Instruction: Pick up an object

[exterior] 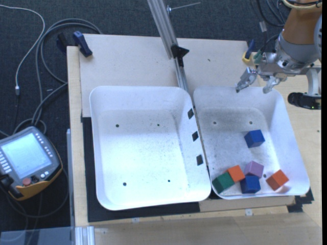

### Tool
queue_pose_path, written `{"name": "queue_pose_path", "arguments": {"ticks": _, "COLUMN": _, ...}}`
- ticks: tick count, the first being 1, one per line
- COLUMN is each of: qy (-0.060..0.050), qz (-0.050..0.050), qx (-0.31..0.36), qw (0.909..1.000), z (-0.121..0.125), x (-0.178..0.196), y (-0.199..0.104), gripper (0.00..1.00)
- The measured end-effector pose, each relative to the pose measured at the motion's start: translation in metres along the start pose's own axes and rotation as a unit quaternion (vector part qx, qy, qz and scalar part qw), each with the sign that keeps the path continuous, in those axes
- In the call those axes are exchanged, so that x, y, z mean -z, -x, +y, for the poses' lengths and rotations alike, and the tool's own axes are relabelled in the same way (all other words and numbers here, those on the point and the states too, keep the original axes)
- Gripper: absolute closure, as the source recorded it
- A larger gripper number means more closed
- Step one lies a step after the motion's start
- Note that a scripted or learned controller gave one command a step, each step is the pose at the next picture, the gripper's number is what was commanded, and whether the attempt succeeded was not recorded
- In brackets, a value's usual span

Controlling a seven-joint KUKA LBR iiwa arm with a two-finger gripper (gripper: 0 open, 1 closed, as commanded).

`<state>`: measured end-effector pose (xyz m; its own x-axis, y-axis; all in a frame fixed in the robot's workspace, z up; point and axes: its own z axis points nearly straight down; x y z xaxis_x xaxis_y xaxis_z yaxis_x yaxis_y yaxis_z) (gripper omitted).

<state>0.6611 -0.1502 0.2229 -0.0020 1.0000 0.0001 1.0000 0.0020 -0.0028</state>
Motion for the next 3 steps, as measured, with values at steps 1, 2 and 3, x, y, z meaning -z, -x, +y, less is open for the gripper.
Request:
{"name": "queue_pose_path", "arguments": {"ticks": 1, "qy": 0.002, "qz": -0.001, "qx": -0.002, "qw": 1.0000, "z": -0.016, "x": 0.019, "y": 0.032, "gripper": 0.00}}
{"name": "queue_pose_path", "arguments": {"ticks": 2, "qy": -0.004, "qz": 0.001, "qx": -0.002, "qw": 1.0000, "z": -0.037, "x": -0.092, "y": 0.046, "gripper": 0.00}}
{"name": "queue_pose_path", "arguments": {"ticks": 3, "qy": -0.003, "qz": 0.002, "qx": -0.002, "qw": 1.0000, "z": -0.092, "x": -0.126, "y": 0.036, "gripper": 0.00}}
